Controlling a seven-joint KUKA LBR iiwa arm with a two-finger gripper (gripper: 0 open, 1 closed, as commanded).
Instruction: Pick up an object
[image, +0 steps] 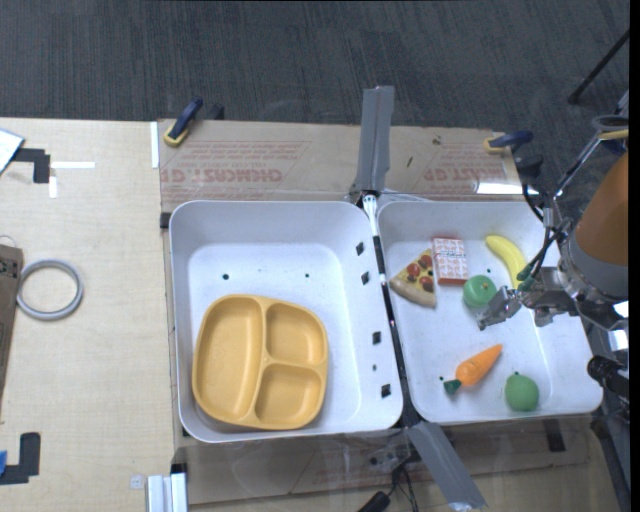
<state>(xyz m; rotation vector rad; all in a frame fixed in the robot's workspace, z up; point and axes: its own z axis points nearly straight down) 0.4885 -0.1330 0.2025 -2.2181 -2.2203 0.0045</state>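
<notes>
We've got the gripper (503, 308) hanging just right of the green apple (479, 291), fingers spread, grasping nothing; open floor toward the carrot (477, 366).

Around the green apple (480, 291) in the right bin (560, 400), the end effector (512, 304) is seen just right, a banana (507, 257) above right, a red box (449, 259) above left, a pizza slice (417, 279) left, a carrot (476, 367) below. A yellow tray (262, 360) is seen in the left bin (260, 225).
</notes>
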